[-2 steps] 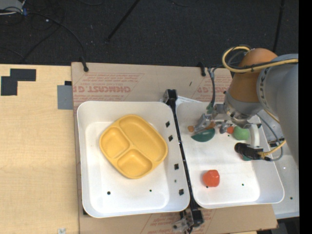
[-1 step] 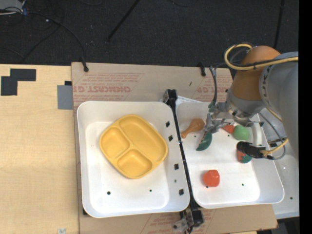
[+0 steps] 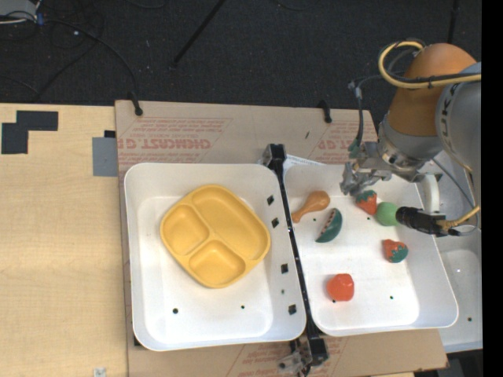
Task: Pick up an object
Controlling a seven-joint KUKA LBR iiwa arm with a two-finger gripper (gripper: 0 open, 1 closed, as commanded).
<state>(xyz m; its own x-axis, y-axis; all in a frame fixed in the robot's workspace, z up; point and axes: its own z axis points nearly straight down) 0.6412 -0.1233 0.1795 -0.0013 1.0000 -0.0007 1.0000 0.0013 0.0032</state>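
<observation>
Lying drumstick (image 3: 312,205), bone end lower left

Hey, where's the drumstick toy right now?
In the camera view, the drumstick toy lies in the right bin, near its upper-left corner, just left of the watermelon slice.

The light wooden bench (image 3: 55,258) carried a flat sheet of brown cardboard (image 3: 204,132) with red print, and on that cardboard two shallow white bins sat side by side, the left bin (image 3: 145,289) touching the right bin (image 3: 424,312) along a black middle strip (image 3: 289,242).
</observation>
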